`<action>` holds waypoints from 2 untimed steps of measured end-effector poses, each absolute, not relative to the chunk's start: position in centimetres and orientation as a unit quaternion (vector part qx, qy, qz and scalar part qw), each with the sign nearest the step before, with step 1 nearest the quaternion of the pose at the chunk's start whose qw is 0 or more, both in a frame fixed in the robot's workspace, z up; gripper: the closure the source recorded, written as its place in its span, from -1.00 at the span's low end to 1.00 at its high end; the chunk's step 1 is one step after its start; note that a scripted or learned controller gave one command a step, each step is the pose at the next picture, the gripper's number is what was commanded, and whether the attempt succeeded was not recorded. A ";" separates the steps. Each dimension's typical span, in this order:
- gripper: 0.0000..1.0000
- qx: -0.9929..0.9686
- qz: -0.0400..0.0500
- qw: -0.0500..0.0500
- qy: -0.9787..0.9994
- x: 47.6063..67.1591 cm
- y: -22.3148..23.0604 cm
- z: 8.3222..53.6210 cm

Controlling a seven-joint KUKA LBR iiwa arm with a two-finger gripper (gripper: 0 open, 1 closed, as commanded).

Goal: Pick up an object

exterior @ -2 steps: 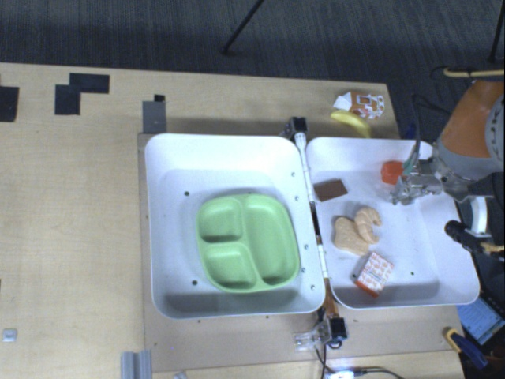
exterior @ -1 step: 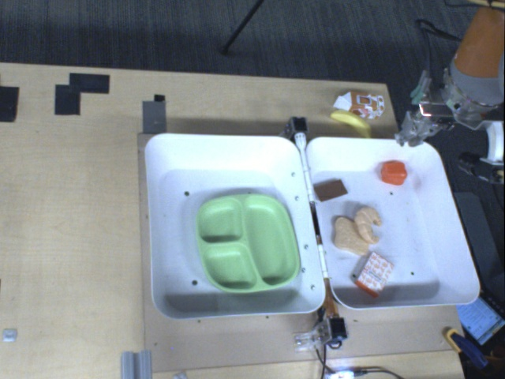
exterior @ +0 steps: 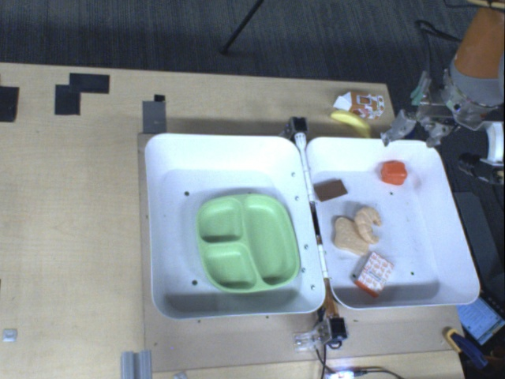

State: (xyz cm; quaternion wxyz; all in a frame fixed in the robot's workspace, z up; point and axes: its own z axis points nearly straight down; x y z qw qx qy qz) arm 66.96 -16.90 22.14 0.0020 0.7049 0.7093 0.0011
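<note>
The right bin [exterior: 450, 235] holds an orange-red lump [exterior: 394, 172] near its back, a brown block [exterior: 330, 189] by the divider, two tan pastry-like pieces [exterior: 357, 229] in the middle and a small patterned box [exterior: 373, 273] near the front. My gripper [exterior: 412, 136] hangs over the bin's back edge, up and right of the orange-red lump. It is open, with nothing between its fingers [exterior: 390, 136].
The left bin [exterior: 170, 212] holds a green divided plate [exterior: 248, 241]. A yellow banana-like item [exterior: 349, 120] and a small packet [exterior: 364, 103] lie on the bench behind the right bin. Cables and clutter sit at the right and front edges.
</note>
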 end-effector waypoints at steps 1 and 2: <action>-1.00 0.705 0.001 0.001 0.709 66.9 -12.6 8.9; 1.00 0.703 0.002 0.003 0.711 67.1 -12.5 10.1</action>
